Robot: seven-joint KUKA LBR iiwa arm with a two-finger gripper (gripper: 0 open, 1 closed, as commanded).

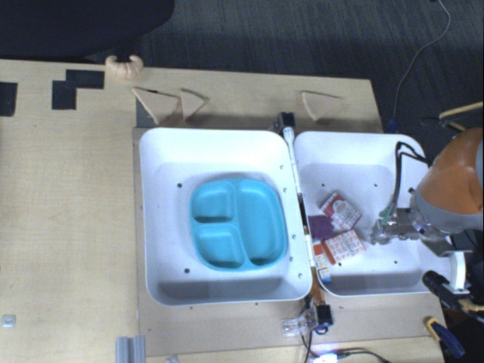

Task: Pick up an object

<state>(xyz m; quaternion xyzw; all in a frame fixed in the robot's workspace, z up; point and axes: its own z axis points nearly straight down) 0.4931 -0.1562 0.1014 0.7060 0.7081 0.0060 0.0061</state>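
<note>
A pale wooden bench top [68, 225] fills the left and lower part of the camera view, its surface light tan and evenly lit. Dark rectangular cut-outs [76, 85] notch its upper-left area. Beyond the bench's far edge lies dark grey carpeted floor [302, 21] — finely textured, dimmer than the bench. A large black rounded shape [76, 10] sits on the floor at the upper left. A thin dark cable [431, 40] trails across the carpet at the upper right.
</note>
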